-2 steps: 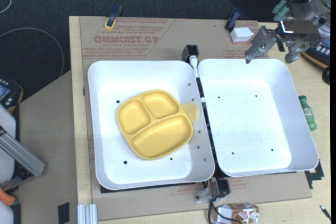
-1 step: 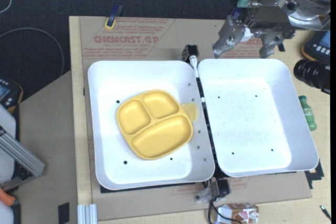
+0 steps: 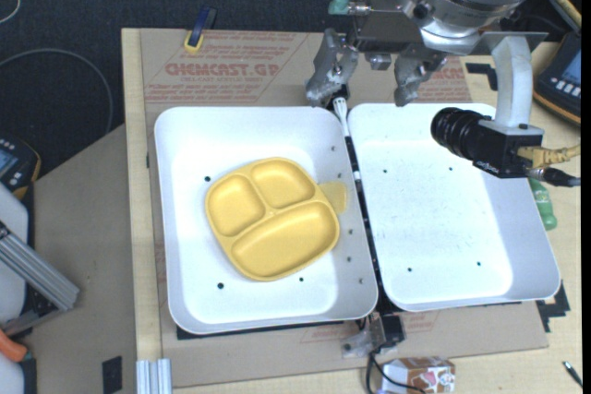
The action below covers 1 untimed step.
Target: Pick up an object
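We see the gripper [image 3: 371, 80] spread open and empty at the upper centre, raised behind the bins, leaving the yellow divided tray [image 3: 271, 219] in the left bin [image 3: 180, 198] unobstructed.

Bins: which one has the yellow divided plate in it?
The left bin, on the view's left. The yellow three-compartment plate lies in its middle. The right bin sits beside it, nearer the arm.
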Motion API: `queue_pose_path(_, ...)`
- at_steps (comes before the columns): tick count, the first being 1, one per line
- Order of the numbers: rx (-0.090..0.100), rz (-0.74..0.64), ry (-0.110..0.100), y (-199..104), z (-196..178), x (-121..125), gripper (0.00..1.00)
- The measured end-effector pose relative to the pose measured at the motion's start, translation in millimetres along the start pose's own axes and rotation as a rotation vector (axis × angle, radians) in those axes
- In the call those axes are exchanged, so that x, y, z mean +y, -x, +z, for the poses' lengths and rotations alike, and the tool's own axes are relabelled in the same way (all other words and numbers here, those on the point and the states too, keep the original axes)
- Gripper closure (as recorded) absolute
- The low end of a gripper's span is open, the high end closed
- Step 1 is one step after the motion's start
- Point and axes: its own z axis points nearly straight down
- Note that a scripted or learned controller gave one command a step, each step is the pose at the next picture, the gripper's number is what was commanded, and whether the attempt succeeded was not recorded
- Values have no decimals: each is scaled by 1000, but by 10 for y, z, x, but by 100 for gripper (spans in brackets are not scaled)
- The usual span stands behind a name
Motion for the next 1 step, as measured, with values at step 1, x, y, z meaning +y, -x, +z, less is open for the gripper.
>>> queue_pose_path(1, 0, 2, 0, -465, -45, 4, 0)
